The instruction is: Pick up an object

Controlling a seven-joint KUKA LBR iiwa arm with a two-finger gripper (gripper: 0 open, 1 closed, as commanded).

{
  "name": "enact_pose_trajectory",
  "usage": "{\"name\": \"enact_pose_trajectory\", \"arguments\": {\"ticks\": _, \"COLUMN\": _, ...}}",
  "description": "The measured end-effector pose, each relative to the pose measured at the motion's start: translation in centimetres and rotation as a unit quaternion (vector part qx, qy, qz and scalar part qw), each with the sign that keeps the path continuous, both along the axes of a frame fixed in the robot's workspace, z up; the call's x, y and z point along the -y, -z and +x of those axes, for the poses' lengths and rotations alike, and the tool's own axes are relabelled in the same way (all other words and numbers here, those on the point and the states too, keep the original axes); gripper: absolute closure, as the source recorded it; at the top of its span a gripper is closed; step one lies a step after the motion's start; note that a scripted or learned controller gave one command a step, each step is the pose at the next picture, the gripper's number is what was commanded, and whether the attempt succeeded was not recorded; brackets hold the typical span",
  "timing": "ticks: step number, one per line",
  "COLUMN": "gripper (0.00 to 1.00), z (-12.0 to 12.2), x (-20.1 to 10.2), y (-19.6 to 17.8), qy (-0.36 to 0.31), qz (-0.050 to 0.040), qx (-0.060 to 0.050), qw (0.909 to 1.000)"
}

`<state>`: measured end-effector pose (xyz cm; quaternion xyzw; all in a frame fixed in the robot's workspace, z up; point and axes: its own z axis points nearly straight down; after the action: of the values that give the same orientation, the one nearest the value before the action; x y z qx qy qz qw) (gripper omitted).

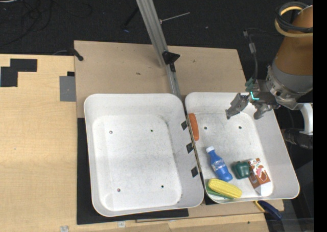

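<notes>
Corn cob [225, 188] nearest the camera, yellow, parked in the front corner of the right bin [286, 175]. Just behind it, blue bottle [218, 164] on its side, dark green block [241, 169] beside that, then a red-and-white carton [259, 172] closest to the bin's outer wall. Further back, orange carrot-ish stick [193, 126] tucked along the bin's inner wall, next to the left bin [135, 152]. Furthest back, gripper [248, 106] hanging over the bin's rear part, jaws spread wide, nothing between them, well apart from the whole cluster.

Probable trouble: bottle, block, carton and corn packed tight together, so easy to catch two at once or knock one aside and close on air. Bottle round, likely to roll off the fingers. Carrot stick hugging the wall, so little room to get a finger down on that side.

Labels: some print on the carton and bottle, too small to read, no brand to make out.
</notes>
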<state>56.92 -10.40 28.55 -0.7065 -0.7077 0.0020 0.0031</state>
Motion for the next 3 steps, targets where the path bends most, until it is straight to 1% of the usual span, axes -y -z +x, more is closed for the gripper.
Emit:
{"name": "enact_pose_trajectory", "arguments": {"ticks": 1, "gripper": 0.0, "z": 0.0, "x": 0.1, "y": -0.2, "qy": 0.001, "qz": -0.0004, "qx": 0.002, "qw": 1.0}}
{"name": "enact_pose_trajectory", "arguments": {"ticks": 2, "gripper": 0.0, "z": -1.0, "x": -0.1, "y": 5.6, "qy": 0.001, "qz": 0.0, "qx": -0.001, "qw": 1.0}}
{"name": "enact_pose_trajectory", "arguments": {"ticks": 3, "gripper": 0.0, "z": -1.5, "x": -0.4, "y": 12.1, "qy": 0.001, "qz": 0.0002, "qx": -0.002, "qw": 1.0}}
